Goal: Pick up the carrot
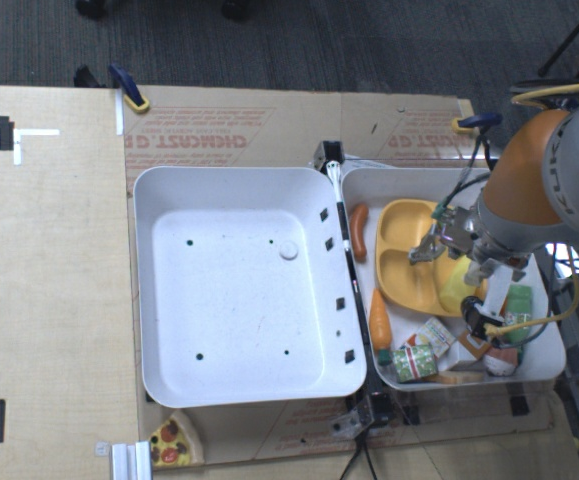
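The carrot (pixel 379 319) is a short orange piece lying lengthwise against the left wall of the right bin (pixel 544 366), just below the middle. My gripper (pixel 447 248) hangs over a yellow dish (pixel 409 258) in that same bin, to the right of the carrot and a little farther back, clearly apart from it. The grey wrist and orange-banded arm (pixel 529 183) come in from the right and cover part of the bin.
A reddish sausage (pixel 358 231) lies by the left wall behind the carrot. A green carton (pixel 415 361), a yellow-green item (pixel 458 286) and small packets crowd the right bin's front. The left bin (pixel 149 268) holds a small white disc (pixel 288 251).
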{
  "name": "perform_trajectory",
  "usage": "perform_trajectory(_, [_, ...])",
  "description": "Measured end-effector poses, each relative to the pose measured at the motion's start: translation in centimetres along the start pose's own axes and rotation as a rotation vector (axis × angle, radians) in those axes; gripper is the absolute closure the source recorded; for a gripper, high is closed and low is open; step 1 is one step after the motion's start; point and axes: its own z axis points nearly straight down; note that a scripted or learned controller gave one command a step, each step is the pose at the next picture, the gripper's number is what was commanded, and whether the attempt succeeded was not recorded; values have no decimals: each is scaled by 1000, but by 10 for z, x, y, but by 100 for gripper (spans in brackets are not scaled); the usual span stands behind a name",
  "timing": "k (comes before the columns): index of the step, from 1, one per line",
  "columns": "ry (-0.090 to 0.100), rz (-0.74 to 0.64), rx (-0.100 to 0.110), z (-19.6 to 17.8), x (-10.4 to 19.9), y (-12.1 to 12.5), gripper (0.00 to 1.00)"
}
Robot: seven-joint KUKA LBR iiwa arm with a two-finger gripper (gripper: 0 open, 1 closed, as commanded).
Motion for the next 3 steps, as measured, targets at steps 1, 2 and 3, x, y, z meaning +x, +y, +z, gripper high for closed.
perform_trajectory(1, [-22,182,82,5,5,55,0])
perform_trajectory(2, [-6,21,27,13,28,-14,0])
perform_trajectory(3, [-16,243,37,18,50,27,0])
